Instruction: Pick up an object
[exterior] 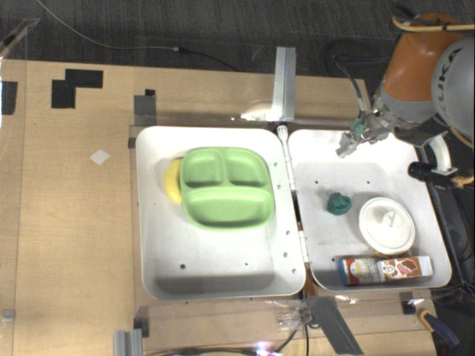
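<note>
Apparently approach step: gripper point(349, 143) over far edge of right bin point(324, 273), holding nothing seen, opening unclear. Green lump point(339, 203), white lid point(387, 224), tube point(386, 269) lie nearer. Next: pick target, descend over it

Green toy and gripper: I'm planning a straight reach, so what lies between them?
Nothing: in the camera view, bare white bin floor separates the gripper from the green toy.

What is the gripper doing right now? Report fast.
Gripper: cannot be told; hovering over the far part of the right shallow white bin, nothing visibly held.
</note>
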### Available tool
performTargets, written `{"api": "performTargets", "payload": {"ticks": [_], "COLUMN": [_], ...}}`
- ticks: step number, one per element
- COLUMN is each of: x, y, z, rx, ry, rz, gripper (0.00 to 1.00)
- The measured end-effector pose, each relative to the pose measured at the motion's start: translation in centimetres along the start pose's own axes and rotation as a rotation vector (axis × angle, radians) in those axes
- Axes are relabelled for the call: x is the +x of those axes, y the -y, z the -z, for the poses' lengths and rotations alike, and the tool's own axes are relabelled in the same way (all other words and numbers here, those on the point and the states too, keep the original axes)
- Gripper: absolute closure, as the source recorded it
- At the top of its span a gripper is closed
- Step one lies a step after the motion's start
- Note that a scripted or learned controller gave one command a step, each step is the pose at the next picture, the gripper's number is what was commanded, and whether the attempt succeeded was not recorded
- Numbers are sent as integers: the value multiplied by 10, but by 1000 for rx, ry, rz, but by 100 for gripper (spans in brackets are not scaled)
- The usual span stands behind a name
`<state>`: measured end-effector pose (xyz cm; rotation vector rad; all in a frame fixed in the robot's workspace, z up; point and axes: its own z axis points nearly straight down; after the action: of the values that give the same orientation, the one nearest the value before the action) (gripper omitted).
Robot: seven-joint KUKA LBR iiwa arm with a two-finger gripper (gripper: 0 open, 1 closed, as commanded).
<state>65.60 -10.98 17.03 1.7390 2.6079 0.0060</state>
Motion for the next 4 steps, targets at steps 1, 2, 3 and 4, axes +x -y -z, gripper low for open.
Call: {"api": "performTargets", "payload": {"ticks": [1,2,3,4], "x": [0,15,22,45], "y": [0,39,86,32], "z": [0,-57,-81,18], "rx": [0,2,-3,-1], "ry": [0,-1,1,0], "rz": [0,162,-22,39], "gripper": [0,0,0,0]}}
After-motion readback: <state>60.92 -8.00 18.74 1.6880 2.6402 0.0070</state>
